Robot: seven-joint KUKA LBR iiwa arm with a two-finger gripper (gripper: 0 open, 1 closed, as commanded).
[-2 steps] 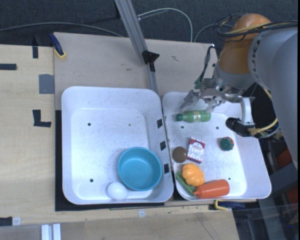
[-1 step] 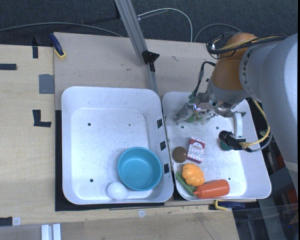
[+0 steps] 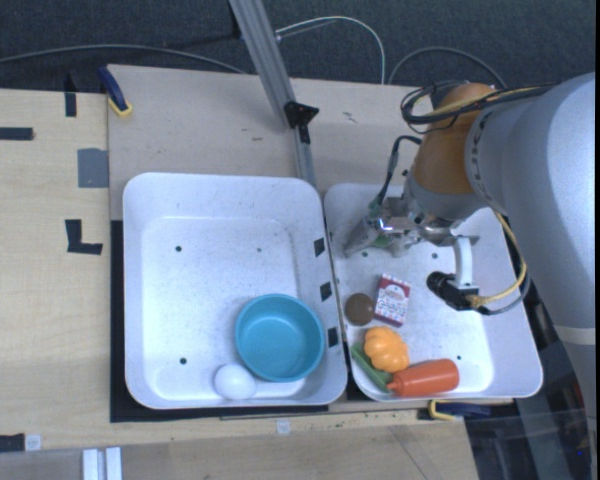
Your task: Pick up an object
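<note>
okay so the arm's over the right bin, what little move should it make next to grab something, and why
Probably shift the gripper toward the bin's near end and lower it: it sits at the far end of the right bin with nothing between its fingers, while the red-and-white box lies just below it in the view.

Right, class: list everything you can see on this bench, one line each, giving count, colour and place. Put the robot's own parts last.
Bins: two, white, side by side on the bench.
Bowl: one, blue, near corner of the left bin.
Ball: one, white, left bin, touching the bowl's near-left side.
Small carton: one, red and white, middle of the right bin.
Round object: one, brown, just left of the carton.
Orange rounded item: one, near end of the right bin.
Green item: one, partly under the orange one.
Red-orange cylinder: one, at the right bin's near edge.
Arm: one, grey with orange band, from the right.
Hand: one, metallic, over the right bin's far end.
</note>
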